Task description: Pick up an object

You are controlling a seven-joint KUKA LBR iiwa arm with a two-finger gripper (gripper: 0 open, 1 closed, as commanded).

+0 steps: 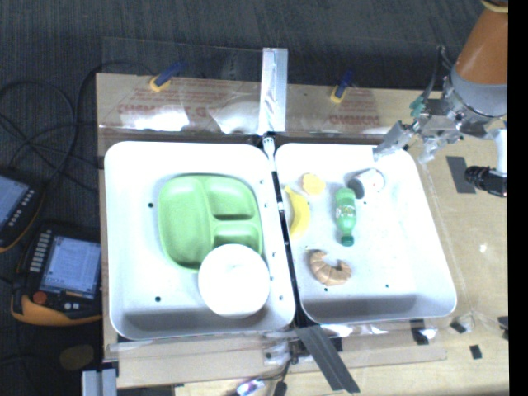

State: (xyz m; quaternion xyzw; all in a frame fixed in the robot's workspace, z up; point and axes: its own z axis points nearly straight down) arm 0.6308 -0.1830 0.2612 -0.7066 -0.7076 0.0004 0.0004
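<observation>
The gripper (388, 148), its opening impossible to tell, hangs at upper right over the right bin (429, 246); bottle (346, 214), banana (299, 211) and croissant (330, 269) lie close together, risking a nudge or miss.

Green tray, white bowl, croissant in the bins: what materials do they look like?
Green tray: likely moulded plastic, matt, uniform colour with rounded compartment walls. White bowl: plastic or melamine, smooth, faint sheen; cannot tell which. Croissant: probably a plastic toy, even tan colour with soft gloss.

bins (412, 299): glossy white plastic | divided tray (190, 221): matt green plastic | bottle (346, 211): shiny green plastic | bench (474, 246): bare wood
</observation>
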